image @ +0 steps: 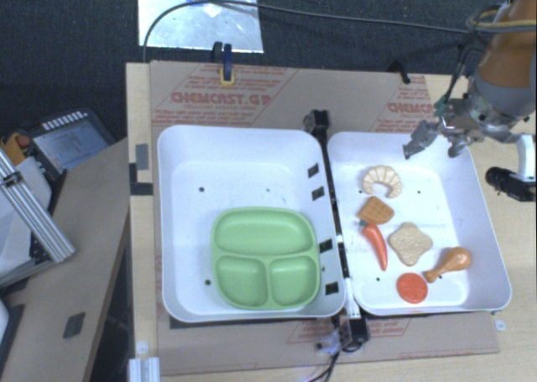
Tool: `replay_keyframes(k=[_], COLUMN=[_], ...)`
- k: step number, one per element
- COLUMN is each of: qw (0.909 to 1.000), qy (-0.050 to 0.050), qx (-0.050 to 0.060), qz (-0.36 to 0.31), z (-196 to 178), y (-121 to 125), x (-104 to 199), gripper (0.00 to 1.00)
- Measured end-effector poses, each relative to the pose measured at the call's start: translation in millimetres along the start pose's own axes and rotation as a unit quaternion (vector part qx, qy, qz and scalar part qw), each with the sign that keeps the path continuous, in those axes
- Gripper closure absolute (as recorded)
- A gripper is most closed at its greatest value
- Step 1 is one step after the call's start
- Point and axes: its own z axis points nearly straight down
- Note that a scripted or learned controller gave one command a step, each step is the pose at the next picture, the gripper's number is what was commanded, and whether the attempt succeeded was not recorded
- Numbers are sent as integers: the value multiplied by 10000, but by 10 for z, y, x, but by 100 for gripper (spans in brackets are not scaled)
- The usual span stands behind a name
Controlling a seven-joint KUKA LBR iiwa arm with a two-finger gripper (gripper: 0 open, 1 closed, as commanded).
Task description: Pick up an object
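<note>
The right bin (478, 196) holds several toy foods: a pale croissant (382, 179), an orange wedge (377, 211), a red chili pepper (376, 245), a slice of bread (410, 242), a drumstick (448, 264) and a red tomato slice (412, 288). My gripper (434, 141) hangs above the far edge of the right bin, up and to the right of the croissant. Its two dark fingers are spread apart, open, with nothing between them.
The left bin (185, 162) holds a green divided plate (264, 258). A black divider clip strip (329, 204) runs between the bins. Cables and a foil sheet (201, 2) lie behind the bench; a device (67, 143) sits off to the left.
</note>
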Motion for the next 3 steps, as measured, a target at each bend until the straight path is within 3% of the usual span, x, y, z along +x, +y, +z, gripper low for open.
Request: replay_keyframes(k=[1, 3], qw=[10000, 10000], qy=[-11, -6], qx=[-63, -43], qz=[-12, -13], z=[-83, 1099], y=[25, 9], x=[3, 91], gripper=[0, 0])
